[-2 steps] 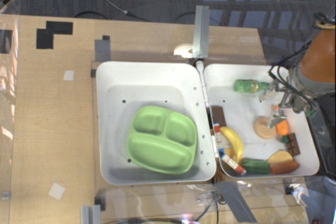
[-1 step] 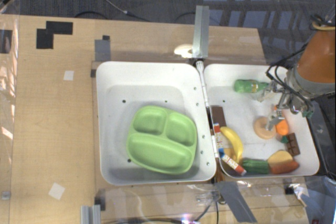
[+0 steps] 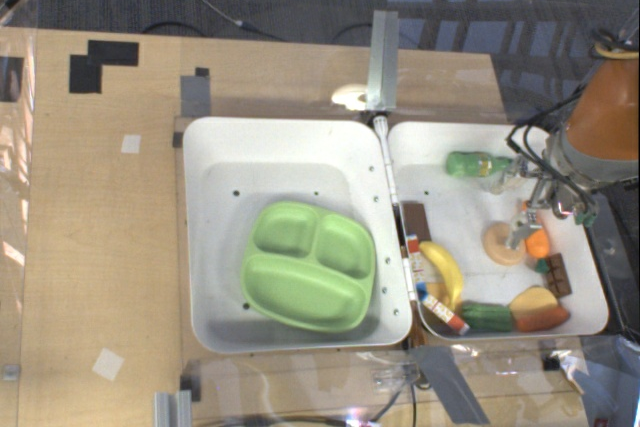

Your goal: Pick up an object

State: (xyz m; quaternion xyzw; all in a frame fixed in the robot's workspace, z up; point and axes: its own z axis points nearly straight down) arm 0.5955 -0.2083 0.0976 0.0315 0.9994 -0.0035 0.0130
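Two bins on counter (image 3: 100,265). Left bin (image 3: 215,165): green divided plate (image 3: 310,265). Right bin (image 3: 440,140): gripper (image 3: 528,220) at frame right, over tan disc (image 3: 503,245), beside small orange ball (image 3: 538,243). Can't tell gripper state or any hold. Banana (image 3: 443,272) lower centre, green bottle (image 3: 472,164) upper.

Your grey KUKA arm with its orange band (image 3: 607,110) enters from the right edge, at mid height. Below the band, the wrist angles down and to the left, ending in the metal two-finger gripper (image 3: 522,233), which points downward.
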